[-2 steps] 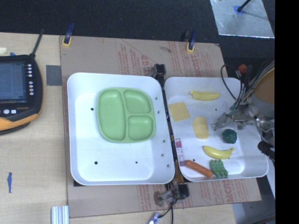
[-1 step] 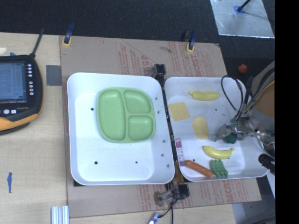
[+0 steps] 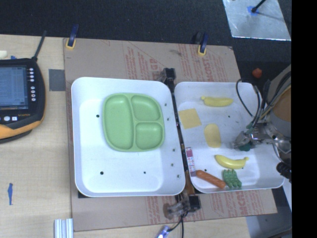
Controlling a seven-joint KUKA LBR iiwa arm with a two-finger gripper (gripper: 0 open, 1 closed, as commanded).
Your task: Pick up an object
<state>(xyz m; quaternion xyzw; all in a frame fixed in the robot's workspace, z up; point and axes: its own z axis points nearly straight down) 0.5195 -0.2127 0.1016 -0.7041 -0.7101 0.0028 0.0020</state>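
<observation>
The right bin (image 3: 198,183) holds several toy foods: a yellow piece (image 3: 216,101) at the far side, a flat yellow square (image 3: 189,118), a pale yellow oblong (image 3: 213,135), a banana (image 3: 231,161), a carrot (image 3: 210,178) and a green broccoli piece (image 3: 231,178). My gripper (image 3: 244,142) hangs low over the bin's right part, just above and right of the banana and right of the oblong. Its tips are too small and dark to read. Nothing shows clearly between them.
The left bin (image 3: 86,177) carries a green divided plate (image 3: 133,121). A teach pendant (image 3: 17,98) lies at the far left of the bench. Cables (image 3: 250,100) loop over the right bin's far right corner. Clamps (image 3: 169,75) sit between the bins.
</observation>
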